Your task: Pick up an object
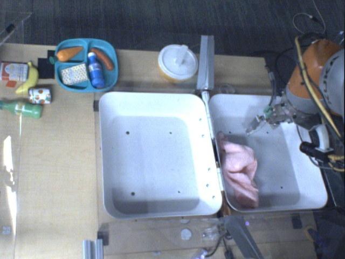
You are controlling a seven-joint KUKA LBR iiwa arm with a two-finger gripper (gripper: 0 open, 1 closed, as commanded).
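Observation:
A crumpled pink cloth-like object [240, 169] lies in the right bin [302, 196], against its left wall and towards the front. My gripper [255, 124] hangs over the back part of the same bin, reaching in from the right and pointing left and down. It is above and a little to the right of the pink object, apart from it. Nothing is seen held in it. The grey arm with its orange band [315, 63] stands at the right edge.
The left bin [108, 161] sits beside the right one. Behind the bins stand a white-lidded yellow cup [178, 62] and a blue divided tray [86, 63] with toy food. A banana [28, 79], a small can [39, 95] and a green bottle [22, 109] lie at far left.

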